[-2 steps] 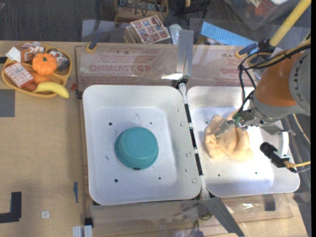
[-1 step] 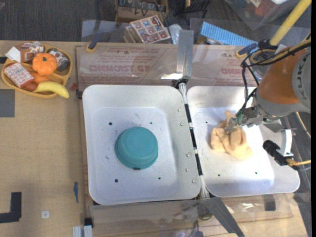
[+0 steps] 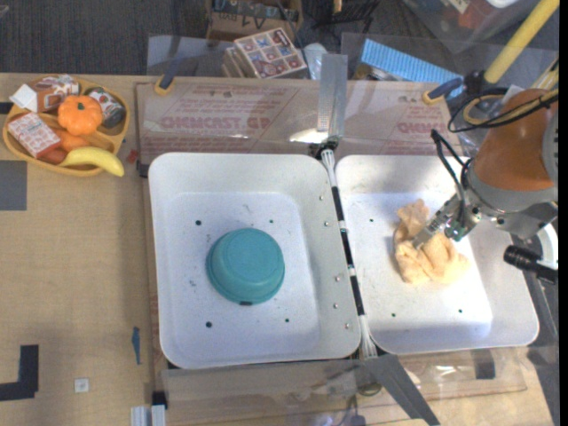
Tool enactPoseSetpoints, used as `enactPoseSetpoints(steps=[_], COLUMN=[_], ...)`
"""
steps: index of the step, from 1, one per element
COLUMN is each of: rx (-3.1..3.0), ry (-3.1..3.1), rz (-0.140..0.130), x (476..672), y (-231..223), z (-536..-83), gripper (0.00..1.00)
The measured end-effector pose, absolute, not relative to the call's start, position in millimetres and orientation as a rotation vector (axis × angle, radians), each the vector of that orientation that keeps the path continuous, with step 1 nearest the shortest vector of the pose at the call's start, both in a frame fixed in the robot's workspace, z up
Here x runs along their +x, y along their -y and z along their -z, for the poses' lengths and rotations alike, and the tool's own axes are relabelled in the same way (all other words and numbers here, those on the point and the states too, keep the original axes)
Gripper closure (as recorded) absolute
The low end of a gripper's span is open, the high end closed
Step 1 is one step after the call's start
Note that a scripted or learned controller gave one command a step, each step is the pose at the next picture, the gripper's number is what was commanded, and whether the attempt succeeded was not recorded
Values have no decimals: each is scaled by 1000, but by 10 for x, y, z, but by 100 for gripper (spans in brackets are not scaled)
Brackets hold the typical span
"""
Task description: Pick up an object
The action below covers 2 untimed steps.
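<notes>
Lying crumpled in the right white bin (image 3: 497,322), a little right of that bin's middle, a pale tan cloth (image 3: 426,248), bunched into soft folds with its upper lobe toward the dividing wall and its lower mass spread toward the bin's centre. Touching the cloth's upper right part, or so it seems from this slant, the gripper (image 3: 441,226), its tip pressed down among the folds; too small and too shadowed there to tell how the jaws stand, or whether any fabric sits between them. Reaching in from the right above it, the grey arm (image 3: 510,198) with its broad orange band (image 3: 515,153), black cables looping around the wrist. Resting upside down in the left white bin (image 3: 177,193), near its middle and well apart from the cloth, a teal bowl (image 3: 247,265). Running between the two bins, a narrow seam with a metal bracket (image 3: 332,96) standing at its far end. Stretched behind both bins, a strip of printed cardboard (image 3: 231,118). Sitting at the bench's far left corner, a yellow dish (image 3: 22,145) of toy food: a small orange pumpkin (image 3: 80,114), a banana (image 3: 93,158) along the near rim, and a few boxed items. Slanting across the top right corner, a yellow pole (image 3: 528,25).
</notes>
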<state>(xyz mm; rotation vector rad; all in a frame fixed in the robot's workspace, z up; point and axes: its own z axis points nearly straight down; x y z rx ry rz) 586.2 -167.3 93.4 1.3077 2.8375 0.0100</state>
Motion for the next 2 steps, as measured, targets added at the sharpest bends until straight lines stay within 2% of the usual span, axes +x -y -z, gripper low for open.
enactPoseSetpoints(steps=[1,2], rx=[1586,1753], ry=[-2707,-2602], rz=[-2,-2], x=[6125,6676], y=[1246,935], z=[-1743,-2384], gripper=[100,100])
